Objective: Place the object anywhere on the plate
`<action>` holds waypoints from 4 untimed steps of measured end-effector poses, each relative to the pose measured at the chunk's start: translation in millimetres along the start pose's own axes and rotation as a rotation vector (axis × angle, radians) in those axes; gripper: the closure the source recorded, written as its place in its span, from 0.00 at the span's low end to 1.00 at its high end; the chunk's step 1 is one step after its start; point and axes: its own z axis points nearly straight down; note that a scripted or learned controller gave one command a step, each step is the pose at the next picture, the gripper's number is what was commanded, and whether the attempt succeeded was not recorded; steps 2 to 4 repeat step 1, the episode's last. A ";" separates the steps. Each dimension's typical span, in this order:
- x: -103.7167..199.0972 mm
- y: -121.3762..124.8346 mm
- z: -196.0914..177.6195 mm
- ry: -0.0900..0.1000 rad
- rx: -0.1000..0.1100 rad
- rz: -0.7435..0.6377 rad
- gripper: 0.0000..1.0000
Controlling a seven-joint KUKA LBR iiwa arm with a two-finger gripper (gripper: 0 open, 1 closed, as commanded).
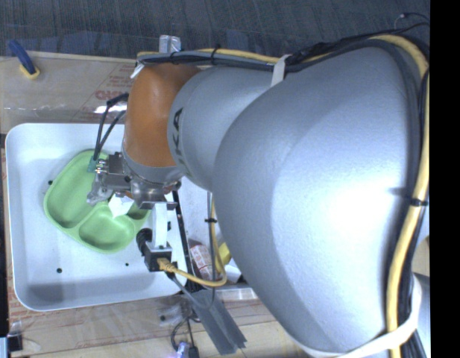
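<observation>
One grey arm with an orange band [151, 118] fills most of the camera view and hides much of the work. Its end effector [114, 192] sits low over the right-hand edge of a pale green, lobed plastic plate [77, 200], so the plate lies directly beneath it and spreads away to its left. Whether it is spread, pressed together or pinching something cannot be told, since the wrist covers it. A small whitish patch [124, 207] shows just below the end effector against the plate; it may be the object, but it is too hidden to name. My judgement: the task looks to be at or near the placing step, with the release and the arm's withdrawal left to confirm.

Around the plate, the shallow white plastic bin [36, 274] holds it and little else that can be seen. Further right, under the arm, packaged items [203, 259] peek out where the second bin would be. Beyond the bins, the brown counter [65, 88] runs along the far side.
</observation>
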 end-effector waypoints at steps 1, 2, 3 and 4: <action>-36.2 -15.1 -9.5 0.001 -0.001 0.008 0.00; -36.2 -15.1 -9.5 0.001 -0.001 0.008 0.00; -36.2 -15.1 -9.5 0.001 -0.001 0.008 0.00; -36.2 -15.1 -9.5 0.001 -0.001 0.008 0.00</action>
